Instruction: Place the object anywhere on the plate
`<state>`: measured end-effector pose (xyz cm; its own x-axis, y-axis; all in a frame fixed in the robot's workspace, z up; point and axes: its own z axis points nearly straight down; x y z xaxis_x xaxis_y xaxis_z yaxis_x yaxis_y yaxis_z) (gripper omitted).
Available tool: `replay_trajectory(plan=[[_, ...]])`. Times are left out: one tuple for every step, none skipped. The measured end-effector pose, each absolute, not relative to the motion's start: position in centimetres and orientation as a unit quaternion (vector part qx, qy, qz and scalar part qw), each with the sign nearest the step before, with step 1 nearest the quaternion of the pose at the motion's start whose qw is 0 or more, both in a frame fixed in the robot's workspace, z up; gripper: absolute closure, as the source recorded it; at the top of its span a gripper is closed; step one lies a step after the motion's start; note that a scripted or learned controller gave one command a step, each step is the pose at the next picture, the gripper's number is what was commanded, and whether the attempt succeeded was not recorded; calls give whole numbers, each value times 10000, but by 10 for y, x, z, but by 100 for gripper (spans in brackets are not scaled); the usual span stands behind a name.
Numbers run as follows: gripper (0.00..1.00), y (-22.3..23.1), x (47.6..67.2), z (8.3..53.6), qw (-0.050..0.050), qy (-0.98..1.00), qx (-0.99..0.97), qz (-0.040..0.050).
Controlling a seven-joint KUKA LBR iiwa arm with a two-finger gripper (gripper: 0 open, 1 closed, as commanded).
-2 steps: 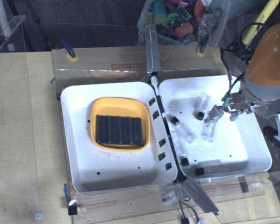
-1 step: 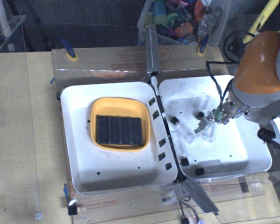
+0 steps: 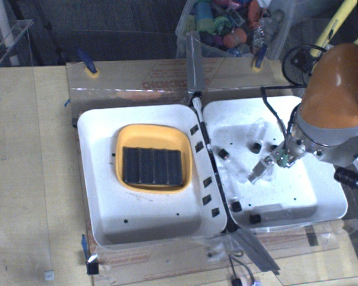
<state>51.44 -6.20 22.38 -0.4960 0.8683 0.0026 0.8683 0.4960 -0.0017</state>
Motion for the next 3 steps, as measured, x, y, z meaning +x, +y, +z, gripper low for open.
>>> replay_trajectory(plan=[[0, -61, 542, 184, 9, -9391, -3437, -6], [0, -76, 524, 198, 9, -9732, -2300, -7], [0, -53, 530, 189, 4, -9966, -826, -10]])
